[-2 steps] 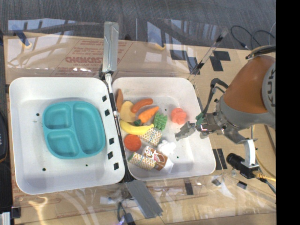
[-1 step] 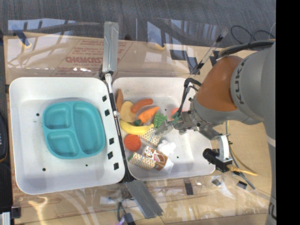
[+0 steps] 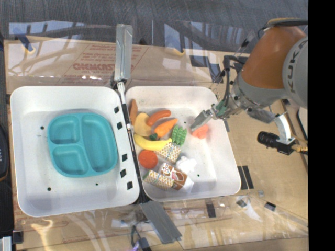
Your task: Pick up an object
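Toys fill the right bin [image 3: 222, 163]: banana [image 3: 152, 143], carrot [image 3: 165, 125], tomato [image 3: 147, 158], and a small orange piece [image 3: 201, 132] just beside the gripper [image 3: 201, 120]. That piece looks light, stiff and smooth, probably slippery; pinching across its middle seems best. Whether the jaws are open or hold anything cannot be told.

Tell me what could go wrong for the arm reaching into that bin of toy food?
The gripper sits beside a small orange piece lying apart from the pile; it could nudge it away instead of catching it. The banana, carrot and green piece lie packed together, so grabbing there might lift two things or none.
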Robot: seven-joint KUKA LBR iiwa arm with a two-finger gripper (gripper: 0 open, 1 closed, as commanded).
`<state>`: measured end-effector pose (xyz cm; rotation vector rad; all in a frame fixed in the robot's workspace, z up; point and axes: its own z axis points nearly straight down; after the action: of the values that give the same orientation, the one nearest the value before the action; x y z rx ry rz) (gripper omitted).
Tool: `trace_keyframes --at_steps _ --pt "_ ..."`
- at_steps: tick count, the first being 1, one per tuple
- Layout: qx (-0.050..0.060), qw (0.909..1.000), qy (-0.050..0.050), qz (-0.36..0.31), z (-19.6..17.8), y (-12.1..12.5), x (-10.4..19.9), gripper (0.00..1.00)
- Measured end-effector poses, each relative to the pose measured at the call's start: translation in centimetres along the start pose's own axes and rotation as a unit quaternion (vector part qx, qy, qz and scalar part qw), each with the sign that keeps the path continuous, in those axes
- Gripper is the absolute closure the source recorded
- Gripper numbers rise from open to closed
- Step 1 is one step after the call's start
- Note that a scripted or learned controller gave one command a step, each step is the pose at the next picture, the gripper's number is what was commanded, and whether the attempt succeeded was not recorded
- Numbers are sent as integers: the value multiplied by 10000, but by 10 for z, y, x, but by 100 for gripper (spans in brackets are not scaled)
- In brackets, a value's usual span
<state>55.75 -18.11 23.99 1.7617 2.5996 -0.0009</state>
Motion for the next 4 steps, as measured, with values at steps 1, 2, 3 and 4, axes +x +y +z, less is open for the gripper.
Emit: trace_keyframes --at_steps 1,2,3,4 --pt "-5 9976 -4 697 -89 -19 -17 0" --pt "30 9997 26 -253 46 33 10 0" --pt "10 9996 11 -293 25 31 62 0" --pt "42 9998 30 -183 121 63 34 0"
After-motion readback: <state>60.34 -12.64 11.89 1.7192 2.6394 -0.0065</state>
